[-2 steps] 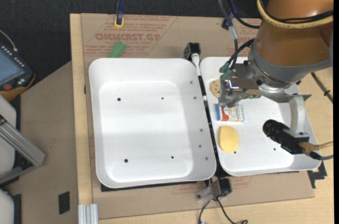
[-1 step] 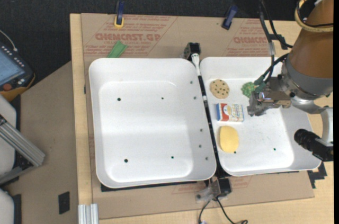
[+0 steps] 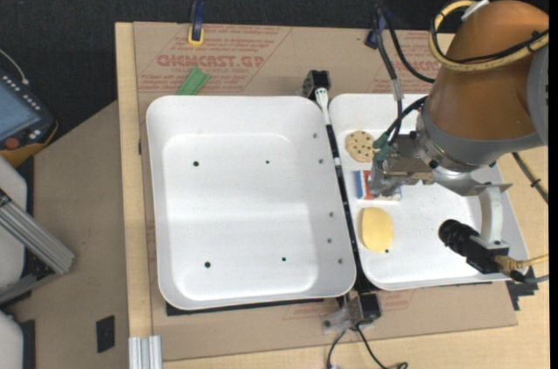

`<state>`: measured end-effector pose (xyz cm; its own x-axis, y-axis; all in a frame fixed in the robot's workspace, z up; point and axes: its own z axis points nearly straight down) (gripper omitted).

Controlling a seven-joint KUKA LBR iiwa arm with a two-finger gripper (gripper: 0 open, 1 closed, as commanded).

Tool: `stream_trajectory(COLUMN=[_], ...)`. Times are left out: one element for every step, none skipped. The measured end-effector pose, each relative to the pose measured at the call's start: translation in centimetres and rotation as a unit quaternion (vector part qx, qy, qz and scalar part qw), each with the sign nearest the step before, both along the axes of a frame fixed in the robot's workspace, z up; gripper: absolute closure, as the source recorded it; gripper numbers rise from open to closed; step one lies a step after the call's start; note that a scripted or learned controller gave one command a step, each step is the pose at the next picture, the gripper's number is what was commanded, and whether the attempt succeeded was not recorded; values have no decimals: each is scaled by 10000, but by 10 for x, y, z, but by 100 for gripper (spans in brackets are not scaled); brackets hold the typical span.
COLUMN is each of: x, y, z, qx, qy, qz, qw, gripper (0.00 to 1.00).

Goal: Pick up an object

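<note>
Yellow oval thing (image 3: 377,229) and a cookie (image 3: 357,146) sit in the right bin (image 3: 436,267); the gripper (image 3: 381,182) hangs between them over a striped card (image 3: 364,187). Can't tell its grip state. Looks like the reach-down step; next needs a clean close.

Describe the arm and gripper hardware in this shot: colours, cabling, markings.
The large rounded orange band sits above a grey wrist section. Black and yellowish cables loop over the top of the orange part, and a thin green wire runs toward the small grey metal gripper. No readable markings are visible on the arm.
</note>
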<state>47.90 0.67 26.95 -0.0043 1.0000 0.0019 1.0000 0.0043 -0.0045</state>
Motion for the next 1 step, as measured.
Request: stream_trajectory(x=[1], y=[61], z=[60], qx=[-1], qy=[-56], qz=[12], qw=[10000], gripper=[100])
